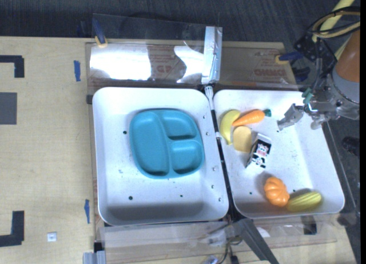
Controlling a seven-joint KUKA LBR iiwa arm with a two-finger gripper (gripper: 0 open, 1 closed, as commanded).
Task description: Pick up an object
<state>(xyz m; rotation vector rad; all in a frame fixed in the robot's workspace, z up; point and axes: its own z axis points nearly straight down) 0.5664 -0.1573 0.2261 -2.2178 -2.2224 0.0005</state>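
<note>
The gripper (302,116) hangs over the right bin (320,160) with fingers spread apart, holding nothing; the carrot (250,118) lies just to its left, touching the banana (228,123)

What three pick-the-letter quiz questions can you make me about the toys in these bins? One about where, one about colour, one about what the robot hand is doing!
1. Where does the blue divided tray lie?
A. left bin
B. right bin
C. on the bench outside the bins

2. What colour is the small pumpkin?
A. blue
B. orange
C. white

3. What is the gripper doing?
A. gripping the carrot
B. pressing on the tray
C. hanging over the right bin, holding nothing

Answers:
1 A: the tray lies in the left bin.
2 B: the pumpkin is orange, beside a yellow-green squash.
3 C: the fingers are spread with nothing between them, apart from the carrot.
</note>
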